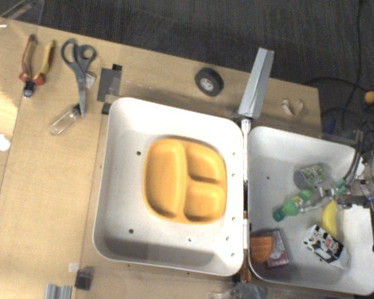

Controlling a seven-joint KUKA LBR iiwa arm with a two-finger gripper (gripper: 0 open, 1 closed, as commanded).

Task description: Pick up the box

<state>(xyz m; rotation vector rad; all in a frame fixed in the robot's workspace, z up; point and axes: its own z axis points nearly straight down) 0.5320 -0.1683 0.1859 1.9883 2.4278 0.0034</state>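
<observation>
At the near edge of the table (18, 223) a small black block (84, 278) was seen, just in front of the left bin (120, 169). In that bin a yellow compartment tray (186, 180) was laid, roughly in the middle.

The box (322, 243), small and printed in white and black, was found in the right bin (272, 152), lying flat on the floor toward the bin's near right side. The hand (333, 197) was held above the same bin, a little beyond the box and apart from it; nothing was seen gripped by it. Whether the hand was apart or together could not be told, since its tip was blurred against the clutter.

Between the hand and the box a yellow object (331, 218) was placed, just beside the box's far edge. A green bottle (291, 205) was laid on its side to the left of the hand, and a crumpled packet (312, 175) was seen beyond it. An orange and purple packet (270, 248) was lodged in the near left corner of the right bin, well apart from the box.

On the far part of the table, scissors (79, 70), red-handled pliers (34, 64) and a roll of black tape (209, 81) were laid out.
</observation>
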